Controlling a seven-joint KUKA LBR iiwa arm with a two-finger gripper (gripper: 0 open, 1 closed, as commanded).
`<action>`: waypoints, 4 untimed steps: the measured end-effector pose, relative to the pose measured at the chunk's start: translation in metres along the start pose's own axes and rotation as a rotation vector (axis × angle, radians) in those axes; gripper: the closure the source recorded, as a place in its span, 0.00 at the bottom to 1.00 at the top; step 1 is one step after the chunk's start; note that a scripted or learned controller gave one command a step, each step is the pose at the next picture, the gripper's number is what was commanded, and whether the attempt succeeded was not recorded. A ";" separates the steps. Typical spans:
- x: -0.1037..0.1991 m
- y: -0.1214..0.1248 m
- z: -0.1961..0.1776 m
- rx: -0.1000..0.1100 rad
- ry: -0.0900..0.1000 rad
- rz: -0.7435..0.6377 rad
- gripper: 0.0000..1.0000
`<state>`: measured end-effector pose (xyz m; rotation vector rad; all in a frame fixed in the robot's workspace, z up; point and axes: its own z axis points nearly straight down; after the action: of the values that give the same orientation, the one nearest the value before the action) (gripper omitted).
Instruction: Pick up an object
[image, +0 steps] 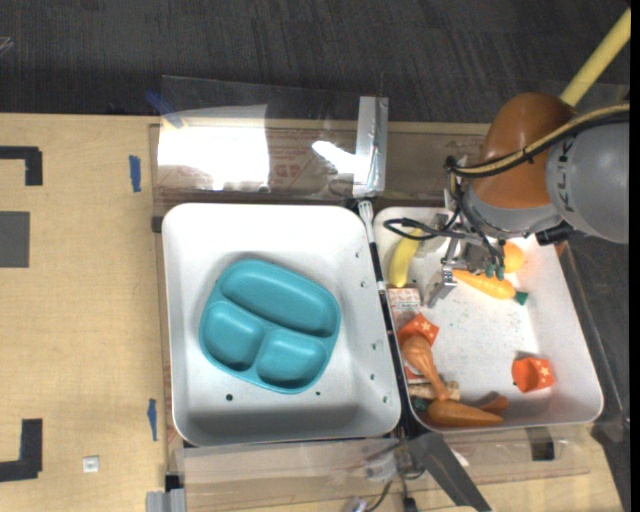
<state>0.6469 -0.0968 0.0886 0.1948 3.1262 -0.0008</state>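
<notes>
The gripper (458, 272) hangs open beside the corn cob (487, 287), gripping nothing. The cob's long axis runs left-right, its green end toward lower right.

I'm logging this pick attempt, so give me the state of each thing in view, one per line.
Gripper: lowered into the right bin, fingers hard to make out.
Teal divided plate: flat in the left bin, right side up.
Banana: lying by the right bin's left wall.
Yellow carrot-like toy: lying beside the gripper.
Orange block: resting apart near the right wall.
Right bin: holding the toys.
</notes>
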 end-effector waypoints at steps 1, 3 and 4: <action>-0.015 0.001 -0.134 0.001 -0.010 -0.370 0.00; 0.011 0.002 0.000 -0.004 -0.002 -0.533 0.00; 0.031 -0.051 -0.001 0.001 -0.002 -0.859 0.00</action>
<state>0.6095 -0.1439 0.0895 -1.1241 2.9228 -0.0081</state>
